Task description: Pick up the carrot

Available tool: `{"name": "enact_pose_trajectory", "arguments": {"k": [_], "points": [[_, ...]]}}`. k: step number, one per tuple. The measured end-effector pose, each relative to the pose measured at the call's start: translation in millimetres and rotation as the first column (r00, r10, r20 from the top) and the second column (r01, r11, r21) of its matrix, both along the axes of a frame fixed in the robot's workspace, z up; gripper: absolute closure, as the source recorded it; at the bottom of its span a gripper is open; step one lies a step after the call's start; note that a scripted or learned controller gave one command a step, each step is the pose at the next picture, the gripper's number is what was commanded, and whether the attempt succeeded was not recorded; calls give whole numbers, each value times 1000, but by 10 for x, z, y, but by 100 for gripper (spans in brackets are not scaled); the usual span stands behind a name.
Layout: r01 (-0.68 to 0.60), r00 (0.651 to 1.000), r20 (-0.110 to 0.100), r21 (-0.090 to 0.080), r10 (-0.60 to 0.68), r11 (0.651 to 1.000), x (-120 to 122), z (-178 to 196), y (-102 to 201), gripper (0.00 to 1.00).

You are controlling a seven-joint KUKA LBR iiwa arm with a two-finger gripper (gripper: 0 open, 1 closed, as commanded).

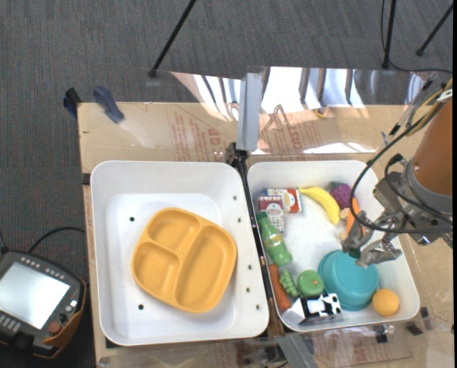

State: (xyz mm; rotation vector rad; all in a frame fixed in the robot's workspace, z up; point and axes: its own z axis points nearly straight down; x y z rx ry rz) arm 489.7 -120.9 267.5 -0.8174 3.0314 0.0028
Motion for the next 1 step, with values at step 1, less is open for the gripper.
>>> {"name": "enact_pose_trajectory", "arguments": {"k": [1], "points": [[2,1000,0,2,-2,1000,11,90,13,100]]}}
